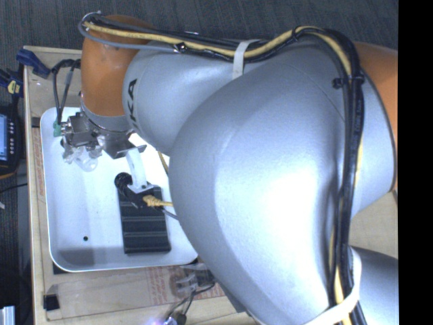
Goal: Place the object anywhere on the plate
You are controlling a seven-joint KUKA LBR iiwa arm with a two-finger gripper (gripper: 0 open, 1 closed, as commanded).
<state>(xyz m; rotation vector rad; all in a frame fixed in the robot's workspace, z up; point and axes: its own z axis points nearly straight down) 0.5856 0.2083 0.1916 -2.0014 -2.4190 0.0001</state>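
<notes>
My gripper [81,153] hangs low over the far left part of the left white bin [67,252], just under the orange wrist band [101,73]. Nothing can be made out in it. A tiny dark speck [86,237] lies on the bin floor nearer the front. The arm's big grey body [270,181] spreads across the middle and right of the camera view. It hides whatever lies beneath it.
The wooden bench edge [30,181] runs along the bin's left side. Blue connectors and cables [30,63] sit at the upper left, and a dark device [8,137] at the far left. Bare bin floor lies left of and in front of the gripper.
</notes>
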